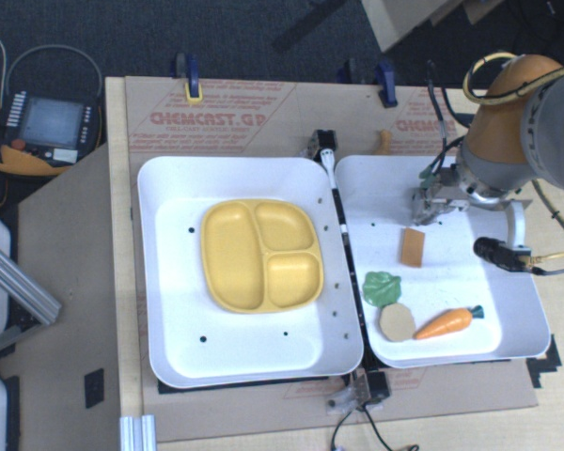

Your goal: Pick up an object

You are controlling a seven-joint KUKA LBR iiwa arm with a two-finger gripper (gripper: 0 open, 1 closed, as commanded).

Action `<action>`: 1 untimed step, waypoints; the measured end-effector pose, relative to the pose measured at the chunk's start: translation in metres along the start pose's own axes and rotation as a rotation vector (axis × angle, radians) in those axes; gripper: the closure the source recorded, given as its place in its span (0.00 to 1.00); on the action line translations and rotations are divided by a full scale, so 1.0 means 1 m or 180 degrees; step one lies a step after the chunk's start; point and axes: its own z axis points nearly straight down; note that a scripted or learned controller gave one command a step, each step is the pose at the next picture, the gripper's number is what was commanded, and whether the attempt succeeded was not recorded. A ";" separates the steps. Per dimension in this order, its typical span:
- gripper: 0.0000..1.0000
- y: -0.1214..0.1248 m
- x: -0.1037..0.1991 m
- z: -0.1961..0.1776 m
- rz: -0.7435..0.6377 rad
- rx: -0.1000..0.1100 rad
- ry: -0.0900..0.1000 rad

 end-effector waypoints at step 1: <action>1.00 0.000 -0.005 -0.063 0.0002 -0.0025 -0.0010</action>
